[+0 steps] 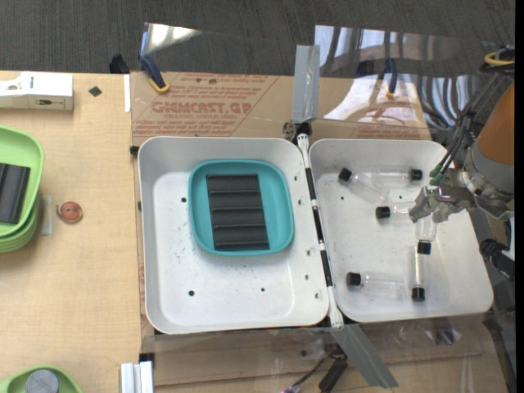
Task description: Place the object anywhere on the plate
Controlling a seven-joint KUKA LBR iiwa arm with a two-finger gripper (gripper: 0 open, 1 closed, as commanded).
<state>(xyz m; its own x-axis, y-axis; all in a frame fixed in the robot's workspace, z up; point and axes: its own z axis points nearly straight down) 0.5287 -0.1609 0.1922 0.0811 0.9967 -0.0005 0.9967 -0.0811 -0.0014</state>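
A teal plate (241, 207) with a dark ridged insert lies in the left white bin (164, 293). The right white bin (458, 301) holds several clear tubes with black caps: one along the far side (381, 174), one near the middle (393, 212), one near the front (377, 282), and one upright in the picture at the right (422, 270). My gripper (429, 205) hangs over the right side of the right bin, just right of the middle tube and above the black cap (423, 248) of the right-hand tube. I see no tube clearly in its grasp.
Printed cardboard (213, 101) lies behind the bins. On the wooden bench to the left are a green dish (20, 191) with a dark block, a small orange disc (70, 211), and a white box (37, 91). Cables hang at the far right (442, 97).
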